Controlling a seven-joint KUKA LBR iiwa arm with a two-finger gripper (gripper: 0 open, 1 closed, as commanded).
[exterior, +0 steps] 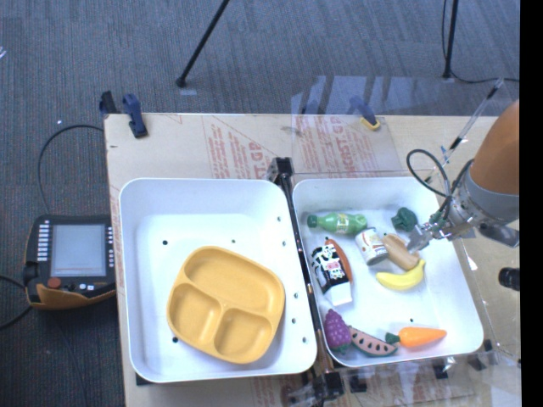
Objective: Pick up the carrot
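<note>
Camera view: carrot [418, 337] lies near right bin's [472, 308] front right corner. Pincer [422, 239] over bread roll [399, 251], state unclear. Approach step; next, shift toward front edge, descend.

Grey carpet floor [339, 32], tripod legs [208, 36] (thin, black), plywood bench [212, 147]

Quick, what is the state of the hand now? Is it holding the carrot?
Hand: open or closed cannot be told; it is not holding the carrot, which lies apart in the right bin.
</note>
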